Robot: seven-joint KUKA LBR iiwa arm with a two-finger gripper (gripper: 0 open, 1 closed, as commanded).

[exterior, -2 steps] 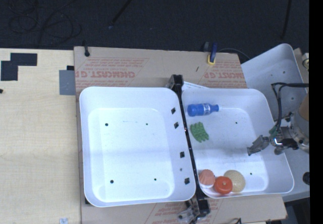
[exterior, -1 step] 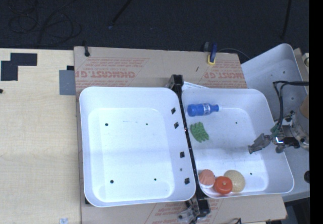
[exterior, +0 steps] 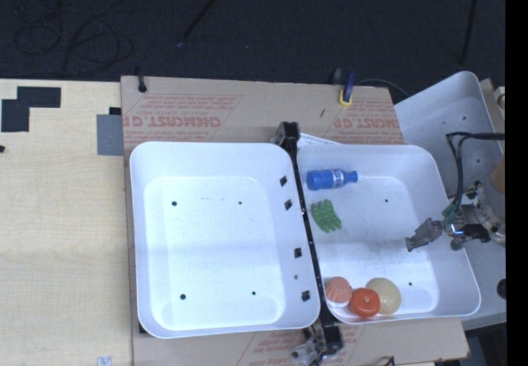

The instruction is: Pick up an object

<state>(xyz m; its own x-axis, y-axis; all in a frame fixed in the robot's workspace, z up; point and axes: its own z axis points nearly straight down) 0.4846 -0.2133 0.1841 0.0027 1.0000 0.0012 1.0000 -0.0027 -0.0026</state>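
Observation:
The right bin [exterior: 412, 160] holds several objects. A blue bottle [exterior: 331, 179] lies on its side near the far left of that bin. Just below it sits a small green ridged piece [exterior: 325, 215]. In the near left corner are a pink-and-white round piece [exterior: 337, 290], a red ball [exterior: 365, 302] and a beige ball [exterior: 385, 293], packed together. My gripper [exterior: 424, 235] reaches in over the bin's right side, low above the floor, well apart from all of these. Nothing shows in it.
The left bin [exterior: 140, 191] stands beside the right one, with a black divider [exterior: 301, 224] between them. Cardboard [exterior: 206, 113] lies under both bins. A white sheet [exterior: 445, 105] and cables [exterior: 462, 142] sit at the right, near the arm.

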